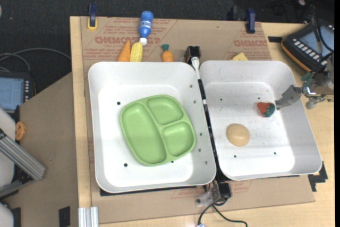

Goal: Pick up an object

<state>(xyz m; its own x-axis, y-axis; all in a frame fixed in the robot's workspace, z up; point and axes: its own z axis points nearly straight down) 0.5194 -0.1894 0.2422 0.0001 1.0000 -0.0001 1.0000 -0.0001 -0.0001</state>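
Observation:
A tan egg-shaped object [238, 134] lies near the middle of the right bin [297, 159]. A small red object with a teal end [265, 109] rests further back and to the right in that bin. My gripper [297, 95] reaches in over the bin's right rim. It is just to the right of the red object and a short gap apart from it. Nothing is visibly held. A green divided plate [158, 128] lies in the left bin [106, 82].
Behind the bins on the brown board lie a blue and white bottle [145, 26], a toy corn cob [136, 51], two small carrots [124, 52], a black item [192, 53] and a yellow piece [240, 57]. A dark device [307, 48] sits at the right.

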